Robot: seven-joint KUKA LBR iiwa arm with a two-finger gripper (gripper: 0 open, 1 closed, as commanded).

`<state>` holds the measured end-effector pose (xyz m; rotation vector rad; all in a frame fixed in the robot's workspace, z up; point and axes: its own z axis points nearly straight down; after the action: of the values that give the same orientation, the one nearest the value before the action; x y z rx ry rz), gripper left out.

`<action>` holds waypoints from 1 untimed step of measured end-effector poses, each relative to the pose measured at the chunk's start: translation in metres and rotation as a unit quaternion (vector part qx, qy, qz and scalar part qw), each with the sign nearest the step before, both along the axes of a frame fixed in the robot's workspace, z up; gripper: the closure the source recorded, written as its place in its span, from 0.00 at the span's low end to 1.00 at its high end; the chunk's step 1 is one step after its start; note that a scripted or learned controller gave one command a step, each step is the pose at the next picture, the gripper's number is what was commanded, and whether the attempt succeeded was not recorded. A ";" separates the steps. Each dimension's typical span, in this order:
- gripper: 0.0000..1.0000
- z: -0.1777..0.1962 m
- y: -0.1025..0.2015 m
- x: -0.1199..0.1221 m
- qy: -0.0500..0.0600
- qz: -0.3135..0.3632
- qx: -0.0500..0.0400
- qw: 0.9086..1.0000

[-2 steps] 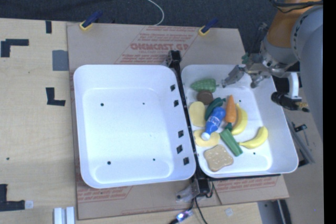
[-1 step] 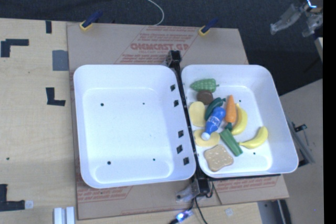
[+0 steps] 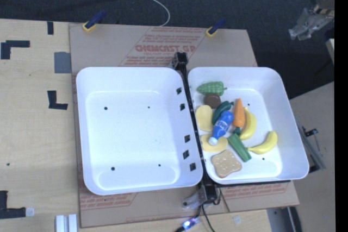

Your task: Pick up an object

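Pincer (image 3: 311, 25) far right, off the bins, state unclear. Bottle (image 3: 221, 127), carrot (image 3: 238, 112), bananas (image 3: 265, 143) piled in right bin (image 3: 272, 81).

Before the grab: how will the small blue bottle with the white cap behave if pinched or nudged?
The small blue bottle with the white cap lies on its side atop other toys in the right white bin, so it may roll or slide off. Its round, smooth-looking body could slip between fingers. It looks like light, stiff plastic.
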<state>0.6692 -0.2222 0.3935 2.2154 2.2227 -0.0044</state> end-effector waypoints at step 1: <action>1.00 0.153 0.052 -0.001 -0.009 0.002 0.000 1.000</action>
<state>0.6686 -0.1706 0.5462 2.2017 2.2178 0.0163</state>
